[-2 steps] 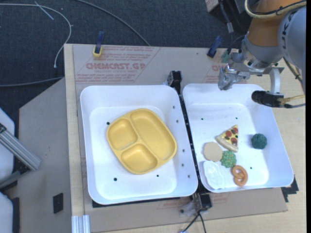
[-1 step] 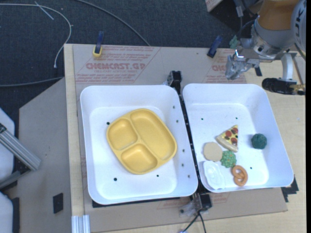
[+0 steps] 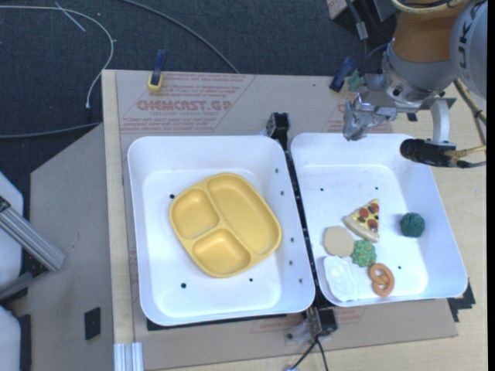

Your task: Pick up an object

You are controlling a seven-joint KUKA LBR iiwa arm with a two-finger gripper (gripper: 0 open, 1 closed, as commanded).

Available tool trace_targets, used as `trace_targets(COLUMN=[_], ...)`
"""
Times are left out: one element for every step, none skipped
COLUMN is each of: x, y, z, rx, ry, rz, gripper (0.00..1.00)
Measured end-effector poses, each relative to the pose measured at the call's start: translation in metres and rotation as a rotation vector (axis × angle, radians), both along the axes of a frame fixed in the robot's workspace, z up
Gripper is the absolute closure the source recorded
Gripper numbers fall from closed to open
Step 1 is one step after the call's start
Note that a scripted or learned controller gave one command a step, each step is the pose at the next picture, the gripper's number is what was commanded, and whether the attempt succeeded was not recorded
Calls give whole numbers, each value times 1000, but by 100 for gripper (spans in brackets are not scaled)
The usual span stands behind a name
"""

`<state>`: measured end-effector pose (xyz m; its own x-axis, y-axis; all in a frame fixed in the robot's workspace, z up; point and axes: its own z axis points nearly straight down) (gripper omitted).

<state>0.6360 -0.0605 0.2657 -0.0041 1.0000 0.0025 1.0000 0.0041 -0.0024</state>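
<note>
My gripper hangs over the far rim of the right bin, nothing visibly in it. The toy food lies well forward of it, in the bin's near half. A pizza slice sits mid-bin, with a dark green ball to its right. Closer to the front are a round tan cookie, a green broccoli piece, a brown pretzel and a white piece. These lie close together.
The left bin holds a yellow three-compartment plate. A black clip joins the bins at the far side. A blue and yellow clamp sits at the board's far left, another blue clamp behind the gripper.
</note>
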Motion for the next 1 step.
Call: trace_targets(x=[-28], y=[40], z=[-19], rx=[0], ry=[3], rz=[0], gripper=[100])
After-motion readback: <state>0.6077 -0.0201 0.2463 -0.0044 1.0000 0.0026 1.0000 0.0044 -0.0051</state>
